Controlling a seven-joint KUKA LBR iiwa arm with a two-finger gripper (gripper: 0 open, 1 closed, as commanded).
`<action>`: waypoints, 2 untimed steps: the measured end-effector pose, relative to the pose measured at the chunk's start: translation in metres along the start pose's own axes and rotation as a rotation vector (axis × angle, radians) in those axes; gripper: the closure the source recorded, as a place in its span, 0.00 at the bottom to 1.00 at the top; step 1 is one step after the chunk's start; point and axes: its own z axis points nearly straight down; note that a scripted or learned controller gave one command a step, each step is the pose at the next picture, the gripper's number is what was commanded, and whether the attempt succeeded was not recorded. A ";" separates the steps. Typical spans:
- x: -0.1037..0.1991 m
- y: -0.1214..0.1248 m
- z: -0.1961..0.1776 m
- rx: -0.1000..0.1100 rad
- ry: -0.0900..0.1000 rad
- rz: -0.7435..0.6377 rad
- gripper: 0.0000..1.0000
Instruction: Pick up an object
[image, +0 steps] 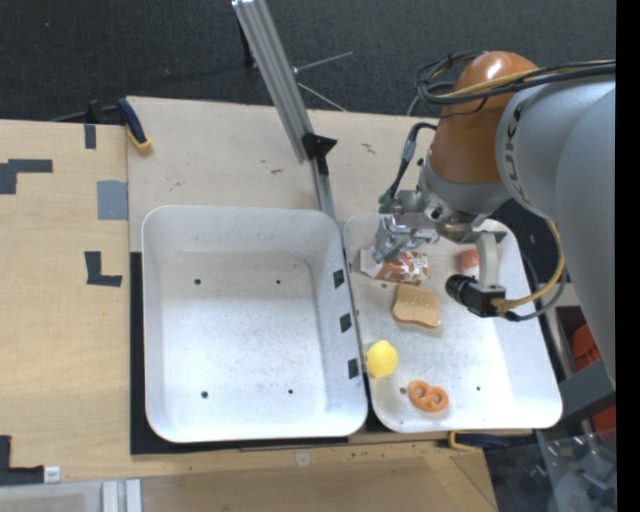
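Nearest the camera in the right bin (520, 395) lies an orange pretzel-shaped piece (428, 397), with a yellow ball (381, 358) just left of it and a little farther back against the bin's left wall. Farther in sits a tan slice of bread (417, 307), and just beyond it, touching or nearly so, a red-and-white packet (404, 267). A small pink item (468, 259) lies to the right, partly behind the arm's fittings. The end effector (393, 243) is low over the far end of this bin, right at the packet's far edge; whether it is open or clamped on anything I cannot tell, since the wrist hides it. The left bin (170, 300) sits beside it on the tabletop (60, 300). By my reading, the pick is at the reach-and-grasp stage: nothing looks lifted yet, the packet seems the target, and closing, lifting and clearing the bin are left.
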 end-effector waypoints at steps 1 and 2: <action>0.048 0.015 0.000 0.000 0.000 0.000 1.00; 0.108 0.019 0.006 0.001 -0.001 -0.001 1.00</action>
